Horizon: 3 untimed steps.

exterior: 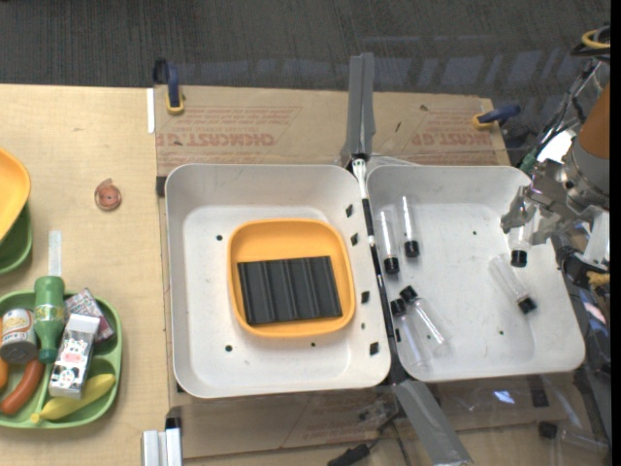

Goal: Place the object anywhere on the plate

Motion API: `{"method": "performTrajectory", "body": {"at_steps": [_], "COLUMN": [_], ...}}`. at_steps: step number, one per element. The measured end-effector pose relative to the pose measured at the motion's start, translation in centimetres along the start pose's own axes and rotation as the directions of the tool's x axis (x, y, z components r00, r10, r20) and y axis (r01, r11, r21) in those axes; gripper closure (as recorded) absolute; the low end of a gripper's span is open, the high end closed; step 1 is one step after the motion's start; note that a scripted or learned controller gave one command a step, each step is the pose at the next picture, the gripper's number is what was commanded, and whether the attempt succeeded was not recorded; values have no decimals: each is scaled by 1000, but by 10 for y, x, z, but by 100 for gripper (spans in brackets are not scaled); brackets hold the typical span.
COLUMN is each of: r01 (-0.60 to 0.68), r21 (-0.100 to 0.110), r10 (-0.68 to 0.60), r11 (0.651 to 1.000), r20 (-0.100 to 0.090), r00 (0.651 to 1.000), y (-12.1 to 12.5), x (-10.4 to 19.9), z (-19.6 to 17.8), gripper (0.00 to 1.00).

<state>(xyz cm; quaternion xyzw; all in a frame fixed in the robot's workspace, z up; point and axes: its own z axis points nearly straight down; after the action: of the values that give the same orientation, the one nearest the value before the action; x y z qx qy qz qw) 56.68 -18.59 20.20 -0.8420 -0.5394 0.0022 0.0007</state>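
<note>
We are hovering our gripper [525, 223] over the right bin [466, 357], grip unreadable | tubes [408, 233] are lying there | yellow plate [291, 236] is sitting in the left bin [194, 289]

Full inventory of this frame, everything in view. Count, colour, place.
Bins: 2, white, side by side on the bench.
Plate: 1, orange, in the left bin.
Ridged slab: 1, dark grey, on the plate.
Vials: about 5, clear with black caps, scattered in the right bin.
Green tray: 1, far left, holding toy food and a green bottle.
Yellow dish: 1, left edge.
Clamps: 2, blue-yellow, on the cardboard behind the bins.
Arm: 1, grey and orange; gripper above the right bin's right side.
</note>
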Motion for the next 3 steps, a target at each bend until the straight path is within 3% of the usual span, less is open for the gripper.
{"method": "performTrajectory", "body": {"at_steps": [1, 2, 3], "r01": [174, 345, 515], "r21": [-2, -4, -5], "r10": [-174, -345, -515], "r11": [985, 939, 857], "r20": [0, 1, 2], "r00": [985, 939, 857], "y": [37, 86, 89], "x": [40, 28, 28], "z": [19, -8, -38], "gripper": [100, 100, 100]}}
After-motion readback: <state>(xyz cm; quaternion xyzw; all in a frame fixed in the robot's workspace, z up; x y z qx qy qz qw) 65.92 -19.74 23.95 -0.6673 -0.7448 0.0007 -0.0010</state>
